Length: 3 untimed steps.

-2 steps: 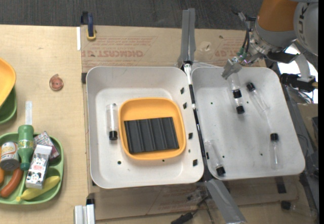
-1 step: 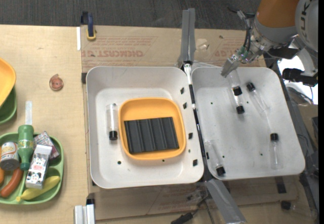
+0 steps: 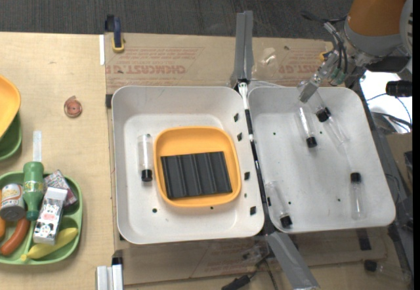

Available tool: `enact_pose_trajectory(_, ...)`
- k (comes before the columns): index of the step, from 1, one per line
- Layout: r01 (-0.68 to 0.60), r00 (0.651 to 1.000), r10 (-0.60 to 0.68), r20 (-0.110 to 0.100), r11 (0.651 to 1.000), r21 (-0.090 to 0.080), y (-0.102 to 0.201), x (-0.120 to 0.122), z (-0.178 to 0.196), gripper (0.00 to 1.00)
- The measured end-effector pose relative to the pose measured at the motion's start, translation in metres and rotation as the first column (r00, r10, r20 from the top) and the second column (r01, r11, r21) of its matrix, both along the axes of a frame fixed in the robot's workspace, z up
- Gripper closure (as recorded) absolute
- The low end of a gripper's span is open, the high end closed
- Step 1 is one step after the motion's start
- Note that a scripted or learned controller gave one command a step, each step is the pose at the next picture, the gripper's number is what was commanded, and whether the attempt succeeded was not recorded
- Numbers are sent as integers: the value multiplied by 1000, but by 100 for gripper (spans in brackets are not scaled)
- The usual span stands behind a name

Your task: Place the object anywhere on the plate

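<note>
The end effector (image 3: pixel 314 87) hovers over the right bin (image 3: pixel 367 213); I cannot tell its state. The nearest tube (image 3: pixel 306 128) lies just below it, long axis running toward the near rim; the plate (image 3: pixel 197 140) sits well left.

Left bin (image 3: pixel 125 151): plate (image 3: pixel 197 143) at centre, a ridged slab (image 3: pixel 196 174) on it; one tube (image 3: pixel 144 157) at 9 o'clock of plate.
Right bin (image 3: pixel 367 144): four tubes (image 3: pixel 306 128) scattered.
Gripper (image 3: pixel 310 90): over right bin, 11 o'clock.

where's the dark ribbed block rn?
Camera view: the dark ribbed rectangular block lies on the orange plastic plate in the left white bin, right of a clear black-capped tube.
</note>
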State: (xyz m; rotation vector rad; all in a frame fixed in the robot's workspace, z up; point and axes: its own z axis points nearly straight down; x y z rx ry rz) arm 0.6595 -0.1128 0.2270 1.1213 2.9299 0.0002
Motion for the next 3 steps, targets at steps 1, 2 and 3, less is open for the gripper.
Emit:
enact_pose_trajectory(1, -104, 995, 104, 0, 995, -1, -26, -6, 22, 100)
enact_pose_trajectory(2, -104, 995, 104, 0, 995, 0, -26, -6, 22, 0)
enact_pose_trajectory(3, -205, 979, 205, 0, 979, -1, -99, -17, 62, 0)
